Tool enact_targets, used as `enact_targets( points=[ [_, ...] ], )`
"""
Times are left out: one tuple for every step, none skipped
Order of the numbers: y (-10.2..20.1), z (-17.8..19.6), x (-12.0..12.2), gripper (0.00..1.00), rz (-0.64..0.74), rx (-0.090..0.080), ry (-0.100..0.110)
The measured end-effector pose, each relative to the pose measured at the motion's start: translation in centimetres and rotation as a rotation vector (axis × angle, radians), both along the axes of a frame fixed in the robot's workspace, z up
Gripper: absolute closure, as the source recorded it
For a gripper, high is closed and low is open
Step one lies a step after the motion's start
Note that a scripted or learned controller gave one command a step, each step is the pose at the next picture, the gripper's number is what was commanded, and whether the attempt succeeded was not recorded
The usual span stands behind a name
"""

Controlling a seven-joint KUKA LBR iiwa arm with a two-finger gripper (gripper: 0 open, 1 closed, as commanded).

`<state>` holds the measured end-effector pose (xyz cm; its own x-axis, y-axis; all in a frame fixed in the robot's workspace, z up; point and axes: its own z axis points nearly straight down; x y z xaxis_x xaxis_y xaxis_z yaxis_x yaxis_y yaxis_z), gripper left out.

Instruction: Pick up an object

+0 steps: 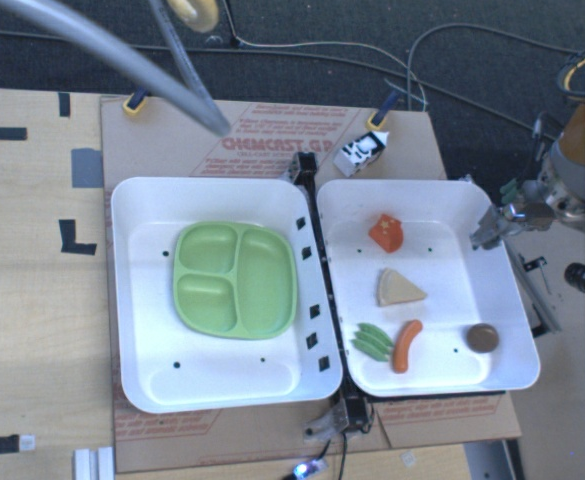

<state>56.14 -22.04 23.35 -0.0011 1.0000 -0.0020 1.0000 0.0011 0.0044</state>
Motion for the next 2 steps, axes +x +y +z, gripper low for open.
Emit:
enact_targets(
  points=[
    [0.0,2.9,0.1,1.0,0.0,0.001,0.002],
    [4.9,1.5,0.0,1.0,0.004,0.003,0.006]
  ],
)
